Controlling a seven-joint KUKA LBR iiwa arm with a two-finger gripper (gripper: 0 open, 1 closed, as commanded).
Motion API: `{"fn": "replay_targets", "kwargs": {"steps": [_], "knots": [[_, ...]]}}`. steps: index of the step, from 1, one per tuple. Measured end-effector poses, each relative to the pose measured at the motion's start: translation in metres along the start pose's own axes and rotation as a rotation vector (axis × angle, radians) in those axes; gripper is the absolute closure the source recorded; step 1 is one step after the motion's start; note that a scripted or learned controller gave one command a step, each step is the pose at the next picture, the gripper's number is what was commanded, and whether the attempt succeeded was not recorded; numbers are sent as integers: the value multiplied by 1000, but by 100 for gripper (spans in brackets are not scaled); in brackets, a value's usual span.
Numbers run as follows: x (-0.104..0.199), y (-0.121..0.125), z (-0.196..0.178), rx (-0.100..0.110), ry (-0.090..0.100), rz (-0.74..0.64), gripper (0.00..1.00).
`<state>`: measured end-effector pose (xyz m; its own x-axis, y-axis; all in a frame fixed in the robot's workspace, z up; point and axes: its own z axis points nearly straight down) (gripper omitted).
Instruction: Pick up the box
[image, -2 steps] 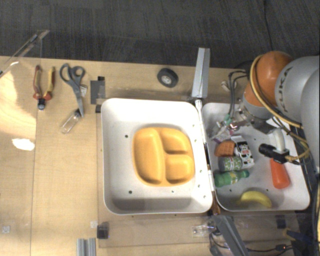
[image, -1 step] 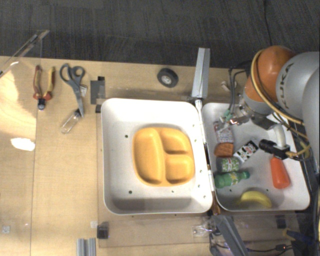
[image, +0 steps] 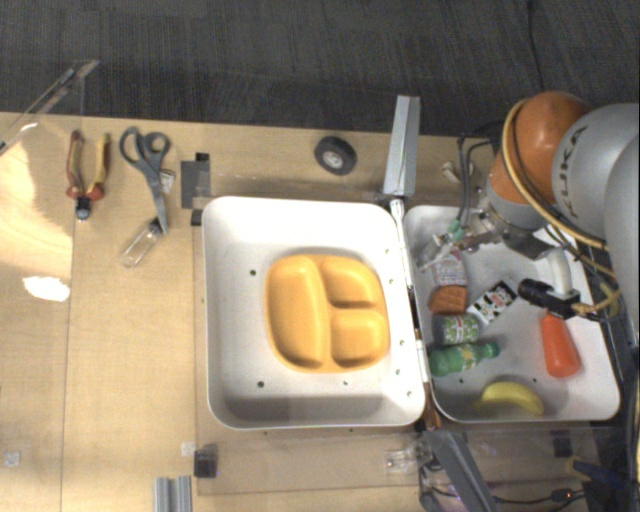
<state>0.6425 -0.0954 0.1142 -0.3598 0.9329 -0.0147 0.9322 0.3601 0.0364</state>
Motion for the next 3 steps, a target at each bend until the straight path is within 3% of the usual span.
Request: {"fn": "replay_targets", "kwargs": {"steps": [1, 2, 3], "knots": [[0, 3, -13, -8, -3, -3, 100], [0, 3, -13, -8, -3, -3, 0], [16, -32, 24, 27, 7, 231, 0]]}}
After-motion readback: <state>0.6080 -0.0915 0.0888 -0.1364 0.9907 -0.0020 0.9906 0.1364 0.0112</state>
